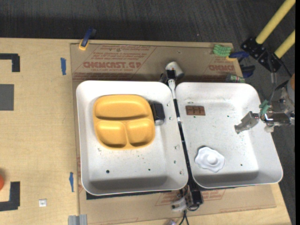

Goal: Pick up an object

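My gripper (244, 123) hangs over the right side of the right bin (267, 146), reaching in from the right edge of the view. Nothing shows in its grasp. A small brown flat piece (195, 110) lies in the same bin's upper left, well to the gripper's left. Near that bin's front sits a white lumpy object (209, 159), below and left of the gripper. The left bin (86, 139) holds a yellow three-part plate (124, 121), with a small dark object (157, 112) against the plate's right edge.
The two bins meet along a black strip (180, 135) at the middle. Cardboard (112, 62) lies under them on the wooden bench. Yellow poles with black clamps (262, 50) stand at the upper right. A white knob (173, 69) sits behind the bins.
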Tool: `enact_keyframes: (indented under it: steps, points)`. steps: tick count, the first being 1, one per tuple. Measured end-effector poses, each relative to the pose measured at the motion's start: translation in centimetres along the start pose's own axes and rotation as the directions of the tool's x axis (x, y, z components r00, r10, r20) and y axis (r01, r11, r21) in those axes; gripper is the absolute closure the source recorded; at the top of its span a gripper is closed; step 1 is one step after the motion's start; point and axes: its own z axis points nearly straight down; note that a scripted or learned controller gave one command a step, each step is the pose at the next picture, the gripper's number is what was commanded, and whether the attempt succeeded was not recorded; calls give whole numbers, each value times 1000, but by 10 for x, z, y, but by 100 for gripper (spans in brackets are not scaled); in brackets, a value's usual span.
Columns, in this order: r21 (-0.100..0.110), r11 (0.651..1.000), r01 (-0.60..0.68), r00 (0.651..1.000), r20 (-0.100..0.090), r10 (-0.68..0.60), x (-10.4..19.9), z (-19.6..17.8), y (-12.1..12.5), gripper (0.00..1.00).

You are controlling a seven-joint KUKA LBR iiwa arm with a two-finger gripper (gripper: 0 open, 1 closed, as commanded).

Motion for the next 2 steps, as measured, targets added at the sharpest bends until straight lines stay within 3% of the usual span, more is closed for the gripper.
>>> enact_keyframes:
  steps: [1,2]
  points:
    - [-1,971,240,971,1,-240,36,153,-6,0]
    - [1,997,73,997,-2,-73,41,184,-6,0]
